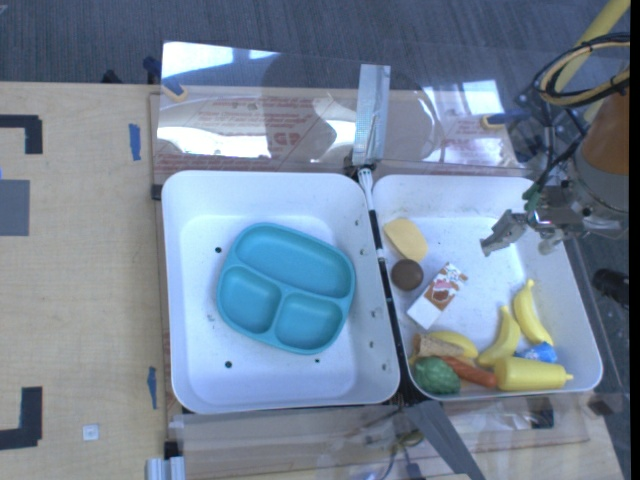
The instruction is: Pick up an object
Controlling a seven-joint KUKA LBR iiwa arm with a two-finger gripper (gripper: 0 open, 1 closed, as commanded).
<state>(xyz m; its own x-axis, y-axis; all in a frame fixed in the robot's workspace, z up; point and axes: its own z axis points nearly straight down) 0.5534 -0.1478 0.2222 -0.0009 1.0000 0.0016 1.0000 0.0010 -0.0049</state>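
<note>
Nearest the camera runs the bench's front edge (300, 433), pale wood with a clear strip along it; two white bins sit side by side on it, clear sheets stand behind them, and grey carpet (300, 8) lies beyond.

Gripper (520, 230) hangs over the right bin's (585, 298) upper right part; its fingers (497, 238) look parted with nothing between them, touching nothing I can make out.

Below and left of the fingers lies a small carton (440, 293), near; further left a brown ball (406, 274) and a yellow wedge (405, 238) by the bin's left wall; below the fingers, bananas (520, 323), a yellow piece (530, 373), a carrot (468, 371) and a green lump (434, 375) crowd the front edge, well apart from the gripper.

Left bin (190, 218) holds a blue divided plate (285, 288).
</note>
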